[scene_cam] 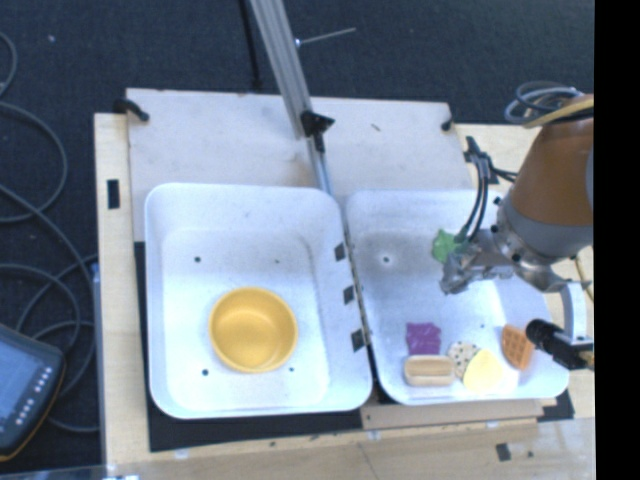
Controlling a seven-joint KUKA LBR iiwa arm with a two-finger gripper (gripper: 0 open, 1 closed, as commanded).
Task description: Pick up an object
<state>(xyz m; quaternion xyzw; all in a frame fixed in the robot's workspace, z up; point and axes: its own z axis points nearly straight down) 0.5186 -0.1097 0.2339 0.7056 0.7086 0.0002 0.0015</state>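
My gripper (455,271) hangs over the middle of the right bin (400,230), below the grey and orange arm that comes in from the right. A small green object (443,244) sits right against the gripper's upper left side; whether it is gripped or just beside it is unclear. Along the right bin's front edge lie a purple block (423,337), a tan loaf-shaped piece (429,370), a spotted cube (462,355), a pale yellow piece (484,372) and an orange waffle-like piece (516,346).
The left bin (190,218) holds a yellow bowl (253,328) near its front. A slanted metal pole (290,68) rises from between the bins at the back. Cables and a black fitting (548,336) hang by the arm at the right bin's right edge.
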